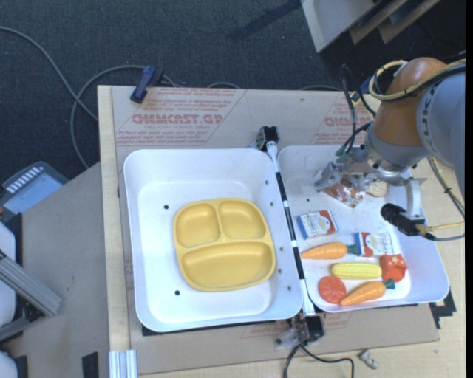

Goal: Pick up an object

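In the upper right of the frame, we see the tool (347,176) lowered over a brown snack packet (346,193) in the right bin (432,284), the packet directly beneath it, though we cannot tell how its grip stands.

A dark grey carpeted floor (66,52) surrounds the table (185,118), whose top is a brown protective sheet printed with red lettering. A thin grey cable (74,92) loops across the carpet towards the table's far left corner, where a blue clamp (145,83) sits on the edge. At the top right stands a pale piece of furniture (355,18) with a wooden edge. To the left lies a grey surface (59,244) bearing a blue and grey device (28,184). Light is even and soft.
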Controlling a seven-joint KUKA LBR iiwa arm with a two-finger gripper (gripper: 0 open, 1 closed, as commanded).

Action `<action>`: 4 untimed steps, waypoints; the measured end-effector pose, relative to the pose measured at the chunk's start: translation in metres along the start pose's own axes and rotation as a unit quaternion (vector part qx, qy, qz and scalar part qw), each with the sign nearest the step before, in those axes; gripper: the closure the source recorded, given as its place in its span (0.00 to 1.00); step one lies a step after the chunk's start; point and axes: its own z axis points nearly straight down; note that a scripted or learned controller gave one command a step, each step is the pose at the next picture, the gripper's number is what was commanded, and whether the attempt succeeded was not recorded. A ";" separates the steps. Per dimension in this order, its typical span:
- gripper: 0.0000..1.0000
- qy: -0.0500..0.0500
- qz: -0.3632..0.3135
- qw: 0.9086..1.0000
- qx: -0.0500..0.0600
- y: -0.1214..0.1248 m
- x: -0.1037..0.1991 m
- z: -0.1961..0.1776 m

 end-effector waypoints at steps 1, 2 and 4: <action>0.00 0.003 0.000 1.000 0.010 0.041 -0.009 0.032; 0.00 0.003 0.001 1.000 0.010 0.040 -0.052 0.033; 0.00 0.004 0.001 1.000 0.010 -0.023 -0.015 0.030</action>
